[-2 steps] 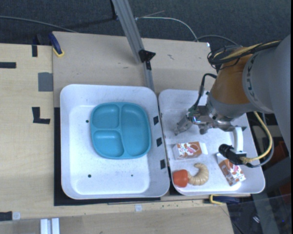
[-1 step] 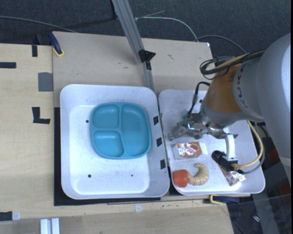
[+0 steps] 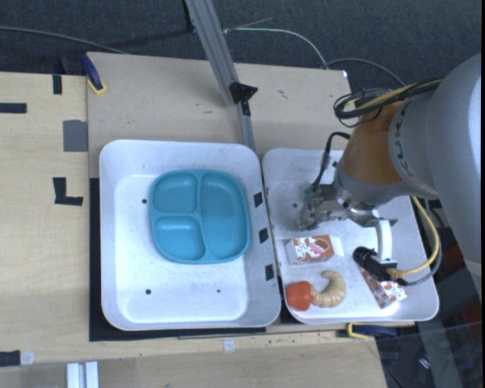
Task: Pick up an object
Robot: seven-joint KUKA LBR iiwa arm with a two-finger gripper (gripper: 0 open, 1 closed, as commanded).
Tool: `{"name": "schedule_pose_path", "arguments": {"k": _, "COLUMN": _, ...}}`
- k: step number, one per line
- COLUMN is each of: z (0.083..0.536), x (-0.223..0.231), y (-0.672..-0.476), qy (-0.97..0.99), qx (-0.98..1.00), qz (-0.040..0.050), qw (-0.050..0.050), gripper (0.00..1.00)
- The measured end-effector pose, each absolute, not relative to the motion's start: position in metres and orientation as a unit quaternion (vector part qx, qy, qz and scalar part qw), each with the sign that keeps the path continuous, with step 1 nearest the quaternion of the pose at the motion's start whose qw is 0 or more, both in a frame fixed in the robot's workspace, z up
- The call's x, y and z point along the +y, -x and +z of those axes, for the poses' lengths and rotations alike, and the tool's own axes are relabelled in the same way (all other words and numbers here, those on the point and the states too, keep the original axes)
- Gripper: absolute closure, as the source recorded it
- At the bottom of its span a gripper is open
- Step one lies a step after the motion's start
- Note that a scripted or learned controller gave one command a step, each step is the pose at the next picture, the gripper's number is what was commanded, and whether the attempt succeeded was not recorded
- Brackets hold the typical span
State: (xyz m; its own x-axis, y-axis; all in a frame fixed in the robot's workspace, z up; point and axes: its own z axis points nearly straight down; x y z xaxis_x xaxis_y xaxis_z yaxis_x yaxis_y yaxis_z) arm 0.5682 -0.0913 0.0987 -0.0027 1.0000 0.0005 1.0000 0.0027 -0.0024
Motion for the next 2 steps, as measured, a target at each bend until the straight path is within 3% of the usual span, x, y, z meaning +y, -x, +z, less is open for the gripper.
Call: {"name": "schedule_pose_path", "arguments": {"k": 2, "z": 0.204, "x": -0.091, "y": -0.572, "qy": 0.707, "qx": -0.708, "qz": -0.0009, "qw": -0.001, "gripper": 1.00}}
